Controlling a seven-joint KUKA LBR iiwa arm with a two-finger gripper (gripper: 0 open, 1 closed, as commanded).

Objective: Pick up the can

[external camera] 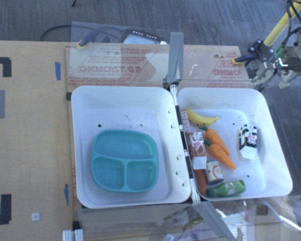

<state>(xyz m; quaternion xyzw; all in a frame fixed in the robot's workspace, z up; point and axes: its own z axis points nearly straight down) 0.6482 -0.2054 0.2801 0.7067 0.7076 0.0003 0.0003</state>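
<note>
The can point(214, 171) is small, with a white, red and orange label. It lies in the right bin point(271, 129), near that bin's front left corner. It is hemmed in by the orange carrots point(219, 147) just behind it, a green bottle point(227, 188) lying in front of it, and a long brown packet point(196, 148) on its left. Its right side faces bare bin floor.
A yellow banana point(200, 118) lies at the back left of the right bin and a cow-patterned carton point(248, 141) stands toward its right. The left bin point(85, 109) holds a teal divided plate point(124, 160). Yellow cables and clamps point(273, 59) sit beyond the back right corner.
</note>
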